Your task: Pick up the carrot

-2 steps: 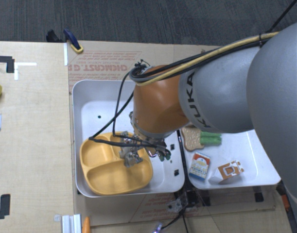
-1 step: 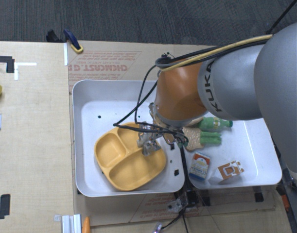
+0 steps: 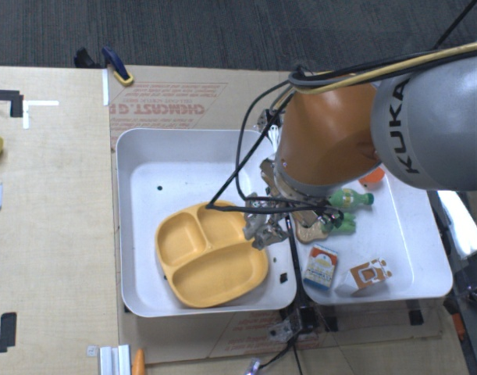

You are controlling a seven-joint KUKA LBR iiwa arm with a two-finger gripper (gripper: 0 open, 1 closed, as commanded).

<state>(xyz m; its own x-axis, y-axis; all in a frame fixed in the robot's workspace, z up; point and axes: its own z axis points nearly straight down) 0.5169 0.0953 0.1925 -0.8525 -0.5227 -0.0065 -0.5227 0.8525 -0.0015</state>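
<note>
The arm's bulk hid most of the carrot (image 3: pixel 371 178), an orange sliver in the right bin (image 3: pixel 425 233) near a green bottle (image 3: pixel 352 200). The gripper (image 3: pixel 258 231) hung over the yellow divided plate (image 3: pixel 211 256) in the left bin (image 3: pixel 144 170); its grip I could not tell. "KUKA" showed on the arm.

A: Where is the gripper (image 3: pixel 261 229) now?

B: It hangs low over the left bin (image 3: pixel 137 209), at the right edge of the yellow divided plate (image 3: pixel 211 256). The fingers I cannot read.

A: And the carrot (image 3: pixel 371 178)?

B: Only an orange bit shows in the right bin (image 3: pixel 425 241), just beside the arm's orange band (image 3: pixel 328 139) (most of it is hidden). Near it lie a green bottle (image 3: pixel 351 200), a small carton (image 3: pixel 321 268) and a little box (image 3: pixel 369 274).
</note>
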